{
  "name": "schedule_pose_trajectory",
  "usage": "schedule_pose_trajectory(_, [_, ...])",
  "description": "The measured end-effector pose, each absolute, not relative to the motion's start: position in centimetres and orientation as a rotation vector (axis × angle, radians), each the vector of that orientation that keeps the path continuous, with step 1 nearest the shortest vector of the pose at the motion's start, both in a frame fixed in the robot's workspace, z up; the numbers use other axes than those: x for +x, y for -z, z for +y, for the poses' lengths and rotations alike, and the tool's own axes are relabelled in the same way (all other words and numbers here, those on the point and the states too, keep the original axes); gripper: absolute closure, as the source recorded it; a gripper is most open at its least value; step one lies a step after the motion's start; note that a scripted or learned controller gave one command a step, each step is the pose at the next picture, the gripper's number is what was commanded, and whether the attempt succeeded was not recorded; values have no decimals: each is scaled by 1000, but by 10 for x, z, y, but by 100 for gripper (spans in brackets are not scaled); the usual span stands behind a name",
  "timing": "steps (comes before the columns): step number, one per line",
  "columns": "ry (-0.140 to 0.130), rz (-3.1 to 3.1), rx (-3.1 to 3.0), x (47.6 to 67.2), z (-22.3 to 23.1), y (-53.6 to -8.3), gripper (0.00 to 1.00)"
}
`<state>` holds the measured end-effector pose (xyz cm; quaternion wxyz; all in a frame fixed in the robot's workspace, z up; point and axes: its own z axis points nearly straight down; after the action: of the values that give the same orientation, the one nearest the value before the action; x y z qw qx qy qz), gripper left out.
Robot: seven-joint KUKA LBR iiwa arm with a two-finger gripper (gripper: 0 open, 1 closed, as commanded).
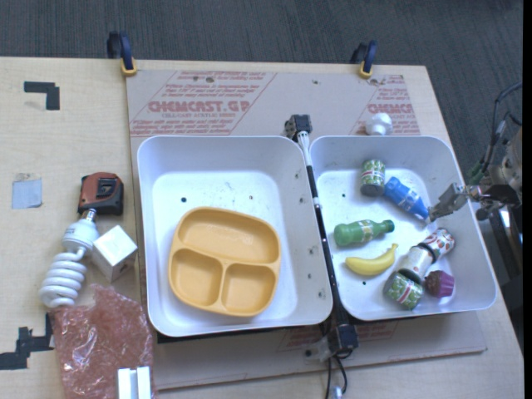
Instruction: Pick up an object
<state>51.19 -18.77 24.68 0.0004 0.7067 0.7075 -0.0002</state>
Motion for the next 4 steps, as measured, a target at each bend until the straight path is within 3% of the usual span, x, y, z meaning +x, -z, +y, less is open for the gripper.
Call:
schedule_pose_trajectory(1, [0, 2221, 2222, 546, -202, -92, 0])
schedule_pose_trajectory(2, [-1, 2217, 2222, 547, -202, -103, 100])
schedule_pose_trajectory(3, [-1, 2218, 2221, 547, -202, -103, 0])
schedule_pose_trajectory(4, [1, 2222, 2220, 572, -157, -92, 0])
